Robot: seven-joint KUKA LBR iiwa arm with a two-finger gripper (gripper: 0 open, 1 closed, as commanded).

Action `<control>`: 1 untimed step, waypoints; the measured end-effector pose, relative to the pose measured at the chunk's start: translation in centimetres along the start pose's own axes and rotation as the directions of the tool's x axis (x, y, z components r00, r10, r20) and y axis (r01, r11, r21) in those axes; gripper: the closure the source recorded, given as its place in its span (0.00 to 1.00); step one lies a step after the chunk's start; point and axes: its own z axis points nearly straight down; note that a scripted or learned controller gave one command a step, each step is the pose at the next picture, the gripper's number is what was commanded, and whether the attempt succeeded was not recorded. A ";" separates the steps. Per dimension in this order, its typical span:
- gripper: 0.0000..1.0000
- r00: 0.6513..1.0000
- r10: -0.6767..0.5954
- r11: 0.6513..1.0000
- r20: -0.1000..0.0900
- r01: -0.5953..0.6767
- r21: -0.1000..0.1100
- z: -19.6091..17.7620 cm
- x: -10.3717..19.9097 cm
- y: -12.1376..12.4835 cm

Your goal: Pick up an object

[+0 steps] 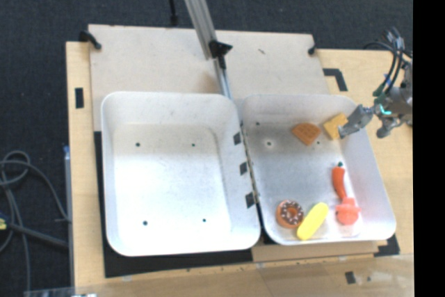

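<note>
The right bin holds several small items. A brown cracker-like piece and a tan block lie near its far right corner. A long orange-red toy lies along the right wall, ending in a rounder red part. At the front sit a yellow banana-shaped piece and a chocolate doughnut. My gripper hangs over the bin's right rim, open, with nothing between its fingers. Its left finger is just right of the tan block.
The left bin stands beside the right one, with a dividing rim between them. A slanted metal pole rises behind the bins. Cables trail at the arm's wrist on the right.
</note>
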 end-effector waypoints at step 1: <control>0.00 1.000 -0.001 1.000 0.001 0.001 -0.004 -0.2 0.0 0.1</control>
